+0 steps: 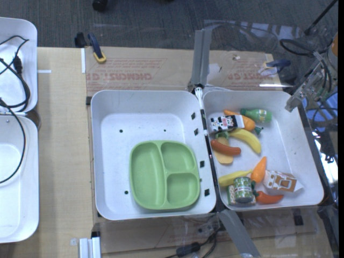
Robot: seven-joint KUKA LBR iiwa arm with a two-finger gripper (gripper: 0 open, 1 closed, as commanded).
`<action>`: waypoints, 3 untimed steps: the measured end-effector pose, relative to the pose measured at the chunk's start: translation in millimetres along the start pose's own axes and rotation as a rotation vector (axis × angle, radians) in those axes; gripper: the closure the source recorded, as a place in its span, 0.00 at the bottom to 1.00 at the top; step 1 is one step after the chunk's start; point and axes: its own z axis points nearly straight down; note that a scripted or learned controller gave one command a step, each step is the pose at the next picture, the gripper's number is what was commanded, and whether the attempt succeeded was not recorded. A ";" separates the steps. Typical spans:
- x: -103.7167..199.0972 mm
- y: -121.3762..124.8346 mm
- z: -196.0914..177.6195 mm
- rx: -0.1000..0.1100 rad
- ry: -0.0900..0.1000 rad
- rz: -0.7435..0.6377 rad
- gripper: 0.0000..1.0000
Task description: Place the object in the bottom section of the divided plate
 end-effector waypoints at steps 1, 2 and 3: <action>53.1 -20.7 139.3 0.001 0.002 0.092 1.00; 40.6 -36.7 -201.7 0.002 0.005 -0.066 1.00; 141.1 -57.4 26.5 0.002 0.006 -0.062 1.00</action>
